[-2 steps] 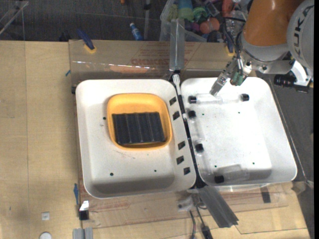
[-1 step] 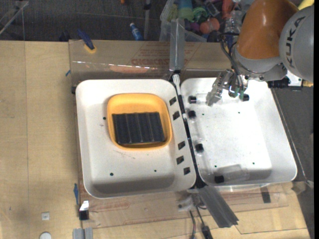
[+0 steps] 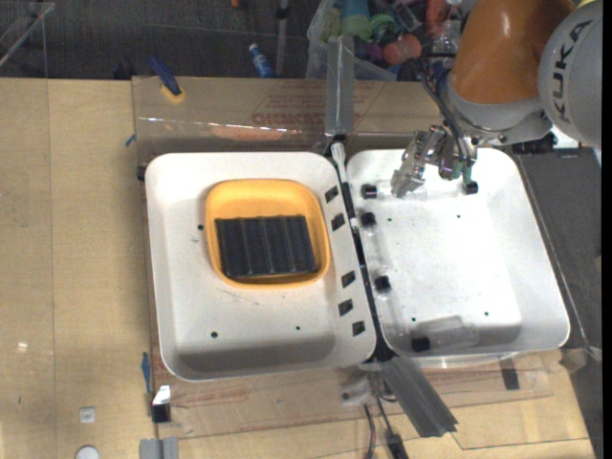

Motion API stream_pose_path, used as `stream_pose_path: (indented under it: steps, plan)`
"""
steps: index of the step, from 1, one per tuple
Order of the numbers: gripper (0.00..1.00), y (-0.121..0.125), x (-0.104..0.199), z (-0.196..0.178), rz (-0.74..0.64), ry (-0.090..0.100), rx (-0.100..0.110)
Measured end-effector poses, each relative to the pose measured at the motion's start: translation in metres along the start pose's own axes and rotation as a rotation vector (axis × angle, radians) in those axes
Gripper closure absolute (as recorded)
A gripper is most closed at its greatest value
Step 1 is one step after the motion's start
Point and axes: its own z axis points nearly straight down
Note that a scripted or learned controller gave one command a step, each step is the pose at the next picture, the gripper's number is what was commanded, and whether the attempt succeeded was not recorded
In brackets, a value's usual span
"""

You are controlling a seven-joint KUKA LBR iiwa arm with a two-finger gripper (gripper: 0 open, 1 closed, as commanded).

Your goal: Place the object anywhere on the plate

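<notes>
A yellow plate [image 3: 266, 197] with rounded corners lies in the left bin [image 3: 177, 256]. On it rests a black ribbed rectangular object [image 3: 266, 246], lying flat and covering most of the plate's middle. My gripper [image 3: 436, 182] hangs over the back of the right bin [image 3: 478, 256], well to the right of the plate and apart from the object. Its fingers stand open with nothing between them.
A central divider with black clips [image 3: 352, 247] separates the two bins. The grey arm with its orange band [image 3: 502, 41] reaches in from the upper right. A clear tub of colourful toys [image 3: 392, 12] stands behind the bins. Wooden bench surrounds them.
</notes>
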Motion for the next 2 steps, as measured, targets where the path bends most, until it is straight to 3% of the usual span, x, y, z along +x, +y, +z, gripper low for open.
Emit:
stream_pose_path:
  steps: [1,2]
  plan:
    - [1.00,-0.010,-0.003,0.002,-0.096,0.002,0.000]
    - [1.00,-0.011,-0.007,0.023,-0.284,0.005,0.000]
